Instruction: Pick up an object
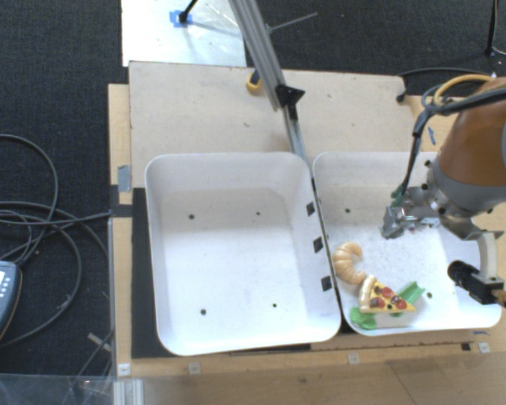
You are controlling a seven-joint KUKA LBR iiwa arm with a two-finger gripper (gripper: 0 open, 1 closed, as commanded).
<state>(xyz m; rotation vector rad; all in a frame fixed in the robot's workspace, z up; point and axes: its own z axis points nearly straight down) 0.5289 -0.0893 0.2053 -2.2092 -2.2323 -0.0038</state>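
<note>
Underneath, tan bench (202, 108) bearing two white bins (236, 171); dark carpet (51, 57) around

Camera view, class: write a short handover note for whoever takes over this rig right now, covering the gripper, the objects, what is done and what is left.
Gripper: above the right bin, upper middle, with nothing seen between its fingers.
Objects: a croissant toy lies near the right bin's left wall; a pizza slice toy lies just below it by the front edge, partly on a green piece. All sit apart from the gripper.
Left bin: nothing to report.
Done: no object lifted yet.
Left: move down over one object, grasp it and lift.
</note>
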